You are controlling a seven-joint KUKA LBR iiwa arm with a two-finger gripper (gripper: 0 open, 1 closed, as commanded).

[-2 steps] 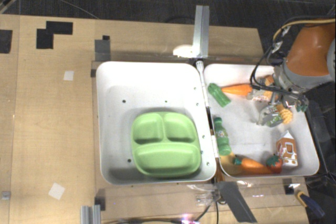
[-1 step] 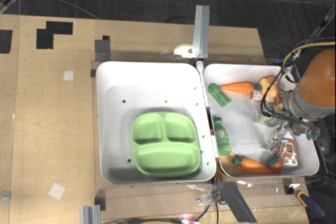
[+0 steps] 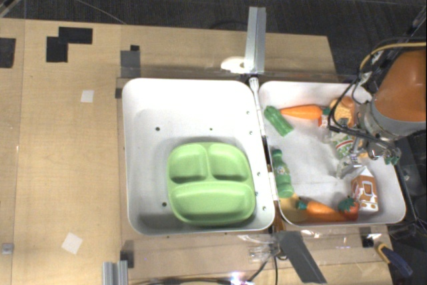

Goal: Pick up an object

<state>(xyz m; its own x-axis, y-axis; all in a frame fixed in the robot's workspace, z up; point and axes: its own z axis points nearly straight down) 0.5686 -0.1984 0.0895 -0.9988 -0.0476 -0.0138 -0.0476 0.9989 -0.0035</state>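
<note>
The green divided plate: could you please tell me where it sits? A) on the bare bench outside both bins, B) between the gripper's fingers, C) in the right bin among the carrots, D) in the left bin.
D: the green divided plate lies flat on the floor of the left bin, apart from the toy carrots in the right bin.

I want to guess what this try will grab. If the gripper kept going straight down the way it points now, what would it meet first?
Probably the bare floor of the right bin, beside the small orange-and-white carton. The gripper hangs just above and left of that carton in the camera view; depth is unclear, so it could clip the carton's edge.
</note>
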